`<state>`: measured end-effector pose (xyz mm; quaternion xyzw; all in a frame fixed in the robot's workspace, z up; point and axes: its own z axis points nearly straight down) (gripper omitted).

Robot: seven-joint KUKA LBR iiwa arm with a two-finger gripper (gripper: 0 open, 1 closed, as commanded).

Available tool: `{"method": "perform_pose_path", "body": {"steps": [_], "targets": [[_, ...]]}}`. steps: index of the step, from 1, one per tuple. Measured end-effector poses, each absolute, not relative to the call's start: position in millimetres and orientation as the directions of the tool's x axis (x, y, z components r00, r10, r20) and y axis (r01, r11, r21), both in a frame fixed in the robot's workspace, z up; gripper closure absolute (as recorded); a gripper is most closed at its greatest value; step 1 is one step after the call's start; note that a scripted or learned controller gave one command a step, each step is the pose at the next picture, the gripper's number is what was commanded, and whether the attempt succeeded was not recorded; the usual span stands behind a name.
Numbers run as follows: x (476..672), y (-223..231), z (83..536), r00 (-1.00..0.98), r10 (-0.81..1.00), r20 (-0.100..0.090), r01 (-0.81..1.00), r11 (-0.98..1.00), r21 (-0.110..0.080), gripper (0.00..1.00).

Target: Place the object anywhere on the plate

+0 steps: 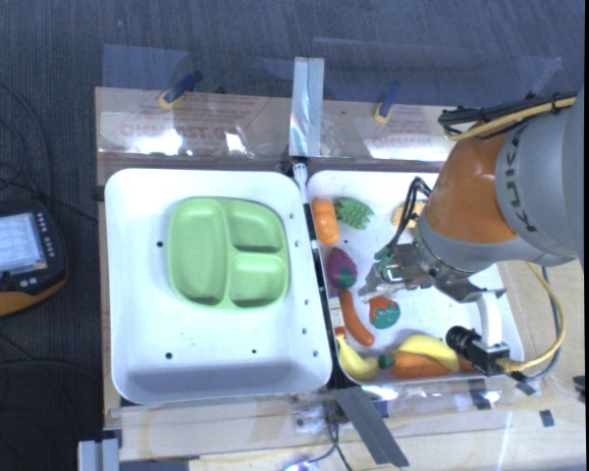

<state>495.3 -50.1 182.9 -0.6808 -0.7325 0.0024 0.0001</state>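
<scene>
A green divided plate (226, 251) lies in the left white bin (147, 361). The right bin (442, 186) holds several toy foods. Among them are an orange carrot with a green top (325, 220), a purple eggplant (341, 266), a red chili (355, 320), a red strawberry with a teal cap (383, 312) and a yellow banana (417, 345). My gripper (378, 271) hangs over the right bin, just above the strawberry and to the right of the eggplant. It looks open, with nothing between its fingers.
An orange toy carrot (424, 365) and a yellow piece (356, 361) lie along the right bin's front wall. A black cable fitting (466, 342) trails from the arm. A handheld pendant (15, 253) sits off the bench at the left.
</scene>
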Motion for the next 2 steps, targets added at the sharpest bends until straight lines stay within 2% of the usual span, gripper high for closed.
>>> {"method": "perform_pose_path", "body": {"steps": [1, 2], "targets": [[566.6, 21.8, 182.3, -0.132, 0.991, 0.0, 0.991, 0.132, -0.003, 1.0], [566.5, 18.6, 182.5, -0.127, 0.992, -0.002, 0.992, 0.127, -0.004, 0.0]]}}
